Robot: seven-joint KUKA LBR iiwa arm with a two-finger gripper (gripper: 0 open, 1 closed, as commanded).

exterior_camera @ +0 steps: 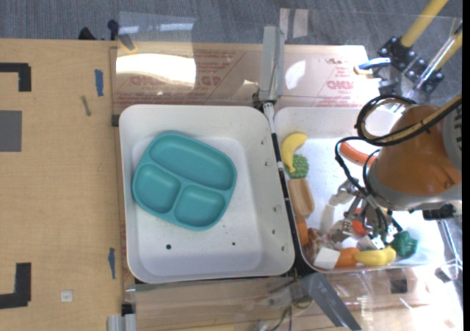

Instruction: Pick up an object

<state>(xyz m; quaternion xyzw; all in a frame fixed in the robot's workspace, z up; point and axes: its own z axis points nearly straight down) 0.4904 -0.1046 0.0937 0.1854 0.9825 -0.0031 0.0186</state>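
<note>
The right bin (323, 147) holds several toy foods. A yellow banana (294, 144) lies at its far left, with a green piece (299, 166) and a tan bun (301, 196) below it. An orange-red sausage (351, 151) lies toward the middle. At the near edge are a white block (327, 256), a yellow piece (371, 256) and a green piece (404, 243). My gripper (351, 218) hangs low over the near middle of this bin, just above those near-edge pieces. A small red-orange thing (358, 225) shows right at the gripper, but a hold on it is not clear.
The left bin (147, 249) holds a teal divided tray (183, 179). The arm's orange band (411, 164) and black cables (382, 120) cover the right side of the right bin. A metal divider (270, 73) stands between the bins at the back.
</note>
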